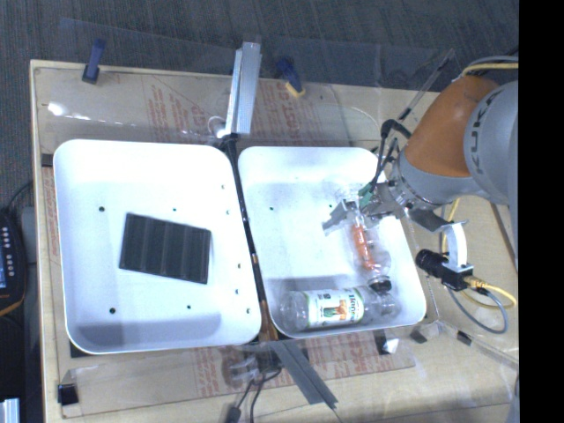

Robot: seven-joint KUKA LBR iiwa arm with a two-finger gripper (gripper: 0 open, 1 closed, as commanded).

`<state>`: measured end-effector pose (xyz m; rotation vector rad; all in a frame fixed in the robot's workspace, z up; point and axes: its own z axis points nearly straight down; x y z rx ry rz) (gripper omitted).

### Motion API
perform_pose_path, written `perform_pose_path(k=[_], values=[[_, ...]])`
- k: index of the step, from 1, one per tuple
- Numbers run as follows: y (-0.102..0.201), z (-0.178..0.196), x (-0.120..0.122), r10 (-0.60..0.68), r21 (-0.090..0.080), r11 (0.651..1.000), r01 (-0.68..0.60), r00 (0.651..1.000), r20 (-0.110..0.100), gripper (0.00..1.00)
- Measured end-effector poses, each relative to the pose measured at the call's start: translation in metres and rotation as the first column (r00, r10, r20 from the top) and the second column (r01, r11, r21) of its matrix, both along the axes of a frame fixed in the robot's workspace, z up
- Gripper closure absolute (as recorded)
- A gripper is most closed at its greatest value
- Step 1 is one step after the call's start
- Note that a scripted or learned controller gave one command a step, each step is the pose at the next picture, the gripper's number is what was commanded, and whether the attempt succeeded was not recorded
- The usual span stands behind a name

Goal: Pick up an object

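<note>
Over the right bin (264, 179) my arm (458, 144) reaches in from the right side, its grey body and orange band hanging above the bin's far right corner, and my pincer (346, 211) sits low over the bin floor near the middle of its right half. Whether my pincer is released or clenched I cannot tell, since the metal parts blur together at this angle, and I see nothing clearly gripped in it. Just beneath and slightly nearer than my pincer lies a slim clear bottle with orange contents (368, 249), stretched roughly from far to near and ending in a dark cap; its upper end is very close to my pincer, though I cannot tell if they touch. Along the near wall of the same bin a larger clear bottle with a green and orange label (339, 309) lies on its side, close to the slim bottle's dark cap. Beside this bin, the left bin (88, 170) holds a flat dark ridged rectangular pad (166, 248) lying slightly askew near its middle. Both bins rest on the pale counter (132, 91), touching along their shared edge
</note>
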<state>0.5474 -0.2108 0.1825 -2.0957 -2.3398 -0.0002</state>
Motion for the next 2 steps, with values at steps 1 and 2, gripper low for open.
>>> perform_pose_path(k=[1,2], values=[[0.0,0.01,0.001,0.003,-0.001,1.0,-0.003,1.0,0.001,1.0],[0.042,-0.019,-0.037,-0.162,0.001,0.987,0.162,0.987,-0.005,1.0]])
